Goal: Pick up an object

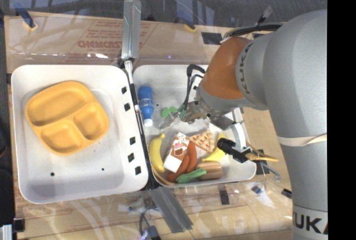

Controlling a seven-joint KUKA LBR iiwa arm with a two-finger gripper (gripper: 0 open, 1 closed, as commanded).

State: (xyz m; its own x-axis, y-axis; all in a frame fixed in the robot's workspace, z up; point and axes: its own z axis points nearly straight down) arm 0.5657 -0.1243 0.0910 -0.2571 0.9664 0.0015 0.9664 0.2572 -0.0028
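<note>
The arm [278,83] is reaching in across the right bin [167,75], its bulk hanging over that bin's far half so that the gripper [186,113] is sitting low among the toys, which reads as a grasp being tried on whatever lies directly under it. Whether the gripper is spread or pinching cannot be told, as the wrist is covering it. The left bin [22,178], well to the gripper's left, is holding a yellow divided plate [67,116]. Just below the gripper, the clutter is lying heaped against the near wall: a banana [156,154], a waffle [203,140], a red sausage [189,158]. Beside the gripper's left a blue bottle [146,103] is lying, and touching its tip is a small green piece [168,112], crumpled-looking and leafy, probably the target.
</note>
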